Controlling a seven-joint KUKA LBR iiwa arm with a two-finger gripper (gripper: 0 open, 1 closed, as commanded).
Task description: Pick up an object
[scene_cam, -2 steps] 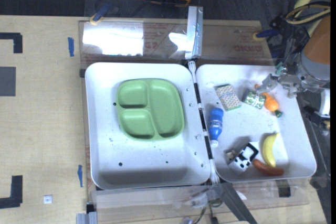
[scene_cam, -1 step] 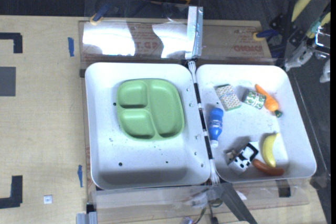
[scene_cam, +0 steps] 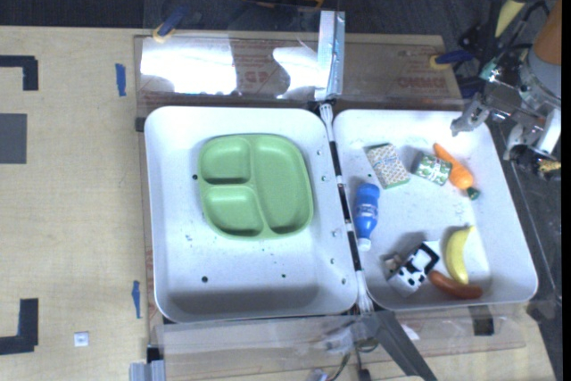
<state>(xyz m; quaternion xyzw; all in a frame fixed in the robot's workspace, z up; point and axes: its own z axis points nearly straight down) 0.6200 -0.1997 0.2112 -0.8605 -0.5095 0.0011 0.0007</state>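
L bin holds green tray; R bin has blue bottle, carrot, banana; gripper state can't tell.

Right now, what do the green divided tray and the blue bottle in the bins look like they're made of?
The green divided tray looks like moulded plastic with a matte finish: even pale green colour, soft rounded compartment walls, no sharp glints. The blue bottle seems to be plastic too, glossier, with a white cap end and a bright highlight along its side. It is too small to tell more.
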